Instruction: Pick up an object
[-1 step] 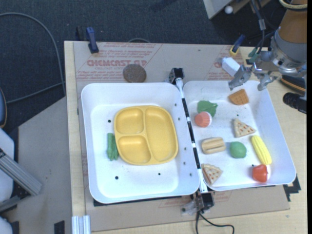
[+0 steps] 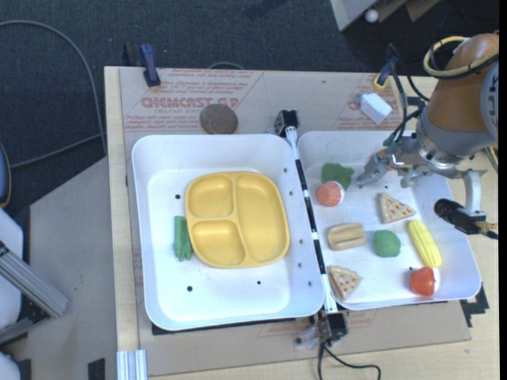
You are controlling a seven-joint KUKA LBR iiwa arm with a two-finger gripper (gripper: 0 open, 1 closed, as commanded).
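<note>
Nearest to me, 2 shallow white bins are sitting side by side on the surface (image 2: pixel 230 93). In the right bin (image 2: pixel 467 269), a cracker-like triangle (image 2: pixel 344 280) is lying at the near left corner and a red tomato-like piece (image 2: pixel 423 281) is resting at the near right. Just beyond them, a tan bread roll (image 2: pixel 345 235), a green round piece (image 2: pixel 386 243) and a yellow corn cob (image 2: pixel 425 243) are lying in a loose row, with a 2nd triangle (image 2: pixel 394 208) a little farther back. Farther still, a red-and-white ball (image 2: pixel 329 193) is sitting just beside a dark green leafy piece (image 2: pixel 337 172).

In the left bin (image 2: pixel 150 236), a yellow divided plate (image 2: pixel 236 218) is lying in the middle with a green pod (image 2: pixel 182 238) just beside its left edge.

The arm is reaching in from the right, its orange band high at the far right corner, wrist bending down over the far part of the right bin. The gripper (image 2: pixel 390 168) is hovering near the leafy piece, not touching any object; I cannot tell its state.
</note>
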